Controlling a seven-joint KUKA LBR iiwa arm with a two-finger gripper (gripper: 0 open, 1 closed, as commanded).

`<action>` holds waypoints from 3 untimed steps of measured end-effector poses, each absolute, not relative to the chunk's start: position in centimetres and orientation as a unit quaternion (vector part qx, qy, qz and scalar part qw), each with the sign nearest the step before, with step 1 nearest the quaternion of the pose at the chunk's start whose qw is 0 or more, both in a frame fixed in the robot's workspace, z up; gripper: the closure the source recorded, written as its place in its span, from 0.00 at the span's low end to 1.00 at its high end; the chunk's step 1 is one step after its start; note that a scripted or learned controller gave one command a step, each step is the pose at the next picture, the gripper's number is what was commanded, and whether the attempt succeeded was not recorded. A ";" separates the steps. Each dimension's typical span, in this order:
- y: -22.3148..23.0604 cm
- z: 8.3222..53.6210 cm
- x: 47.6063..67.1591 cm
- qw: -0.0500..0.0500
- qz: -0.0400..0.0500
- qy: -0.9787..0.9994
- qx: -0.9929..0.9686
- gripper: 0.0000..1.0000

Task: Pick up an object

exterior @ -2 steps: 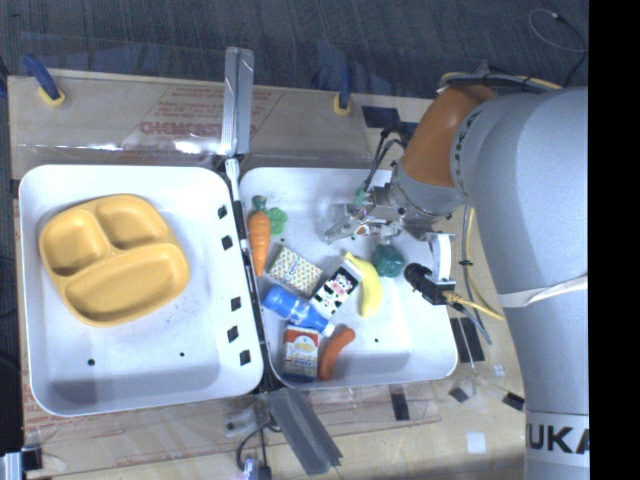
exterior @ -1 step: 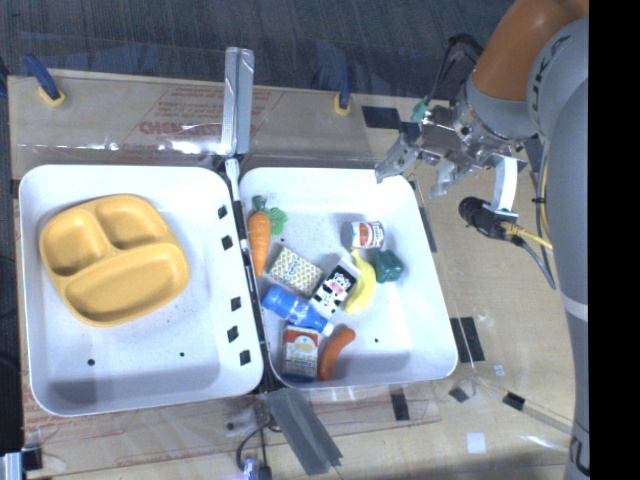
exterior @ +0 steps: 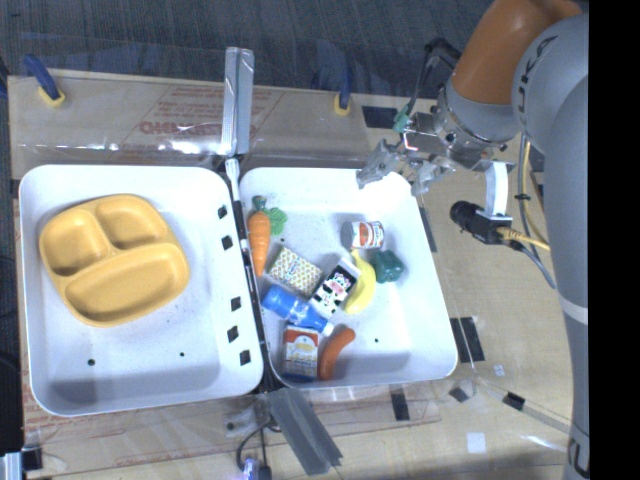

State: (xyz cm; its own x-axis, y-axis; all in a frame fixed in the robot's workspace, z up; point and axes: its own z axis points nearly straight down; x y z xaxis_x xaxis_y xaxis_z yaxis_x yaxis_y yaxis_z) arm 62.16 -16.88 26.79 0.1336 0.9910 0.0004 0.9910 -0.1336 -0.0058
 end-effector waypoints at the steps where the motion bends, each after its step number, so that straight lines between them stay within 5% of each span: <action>1: -16.7 13.0 63.5 -0.003 -0.001 -0.672 -0.740 0.00; 2: -20.6 9.2 62.5 0.002 0.001 -0.682 -0.731 0.00; 3: -20.5 10.4 62.6 0.001 0.000 -0.684 -0.730 1.00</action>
